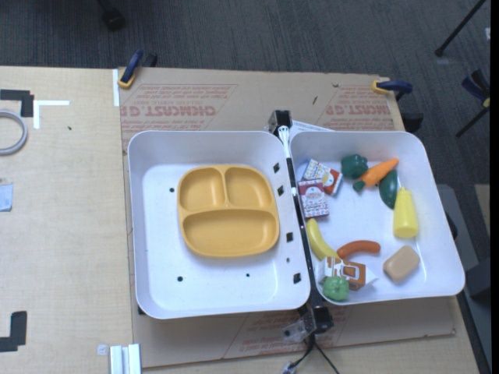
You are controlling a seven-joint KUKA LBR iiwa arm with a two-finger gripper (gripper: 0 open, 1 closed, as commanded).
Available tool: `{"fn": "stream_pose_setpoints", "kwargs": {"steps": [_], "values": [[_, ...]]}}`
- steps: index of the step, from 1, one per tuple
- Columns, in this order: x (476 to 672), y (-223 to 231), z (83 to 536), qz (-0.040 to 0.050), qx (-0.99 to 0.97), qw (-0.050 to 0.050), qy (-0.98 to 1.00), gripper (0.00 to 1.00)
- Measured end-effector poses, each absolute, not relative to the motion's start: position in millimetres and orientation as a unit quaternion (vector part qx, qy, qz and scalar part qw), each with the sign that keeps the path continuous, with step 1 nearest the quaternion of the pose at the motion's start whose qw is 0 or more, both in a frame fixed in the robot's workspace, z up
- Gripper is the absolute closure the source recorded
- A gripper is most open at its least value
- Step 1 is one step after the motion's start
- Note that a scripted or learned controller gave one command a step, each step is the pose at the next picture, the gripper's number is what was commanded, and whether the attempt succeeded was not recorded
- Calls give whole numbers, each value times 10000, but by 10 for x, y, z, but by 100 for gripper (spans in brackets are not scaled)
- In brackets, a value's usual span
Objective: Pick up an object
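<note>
A cardboard sheet (179,104) covers the bench under both bins. The left bin (152,287) holds a yellow divided plate (228,210) at its centre. The right bin (438,209) holds the toy foods. In it, a yellow bottle (405,213) stands out at 3 o'clock and a banana (318,240) lies at 8 o'clock along the left wall. A tan block (401,264) sits at 5 o'clock, a carrot (380,171) at 1 o'clock and a red sausage (358,248) just below centre. Small cartons (316,197) cluster at 10 o'clock, and a green ball (336,288) sits at 7 o'clock. I cannot tell the claw's state, nor how the toys lie relative to it.
</note>
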State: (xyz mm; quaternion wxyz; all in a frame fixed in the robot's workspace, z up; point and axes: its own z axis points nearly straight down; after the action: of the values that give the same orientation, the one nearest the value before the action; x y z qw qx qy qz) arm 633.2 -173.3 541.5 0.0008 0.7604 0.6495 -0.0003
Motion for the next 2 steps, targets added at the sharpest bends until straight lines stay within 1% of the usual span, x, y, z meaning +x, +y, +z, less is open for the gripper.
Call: {"fn": "stream_pose_setpoints", "kwargs": {"steps": [1, 2], "values": [[5483, -2110, 4241, -6, 7536, 8, 6573, 100], [4804, -1814, 2387, -1, 7528, 1, 6582, 100]]}}
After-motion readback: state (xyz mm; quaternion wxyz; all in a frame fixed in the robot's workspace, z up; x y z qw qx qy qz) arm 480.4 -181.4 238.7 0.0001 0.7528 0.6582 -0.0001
